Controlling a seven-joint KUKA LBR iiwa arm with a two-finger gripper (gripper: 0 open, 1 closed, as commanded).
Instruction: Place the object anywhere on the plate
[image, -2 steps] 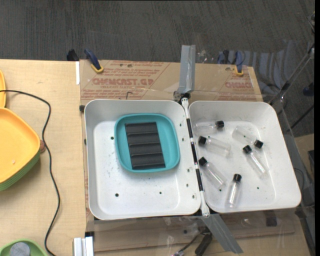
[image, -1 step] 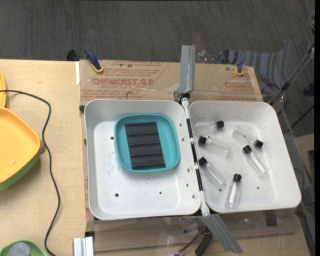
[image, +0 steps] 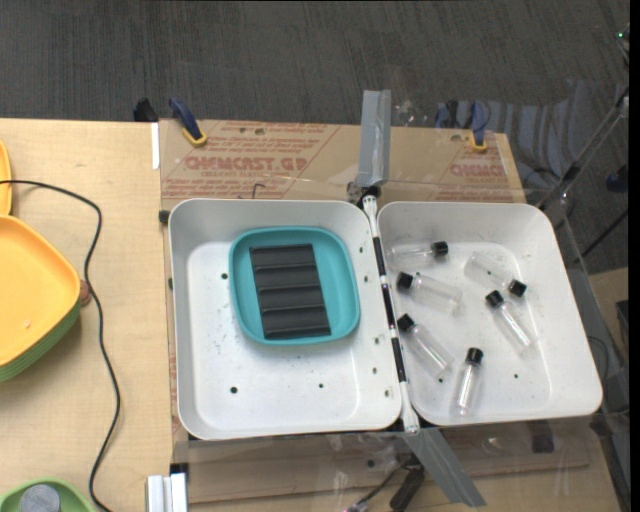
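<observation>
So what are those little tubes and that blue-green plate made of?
The tubes look like clear plastic or glass: the white bin shows through their bodies. Which of the two I cannot tell. Their caps look like black plastic, dull. The plate looks like moulded teal plastic with a soft sheen on its rim, and a dark ribbed insert, perhaps rubber.

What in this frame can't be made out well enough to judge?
- Clear vials in the right bin: bodies blend into white, exact count uncertain, camera view.
- Dark ridged item on the teal plate: identity unclear.
- Yellow dish: cut off by left edge.
</observation>
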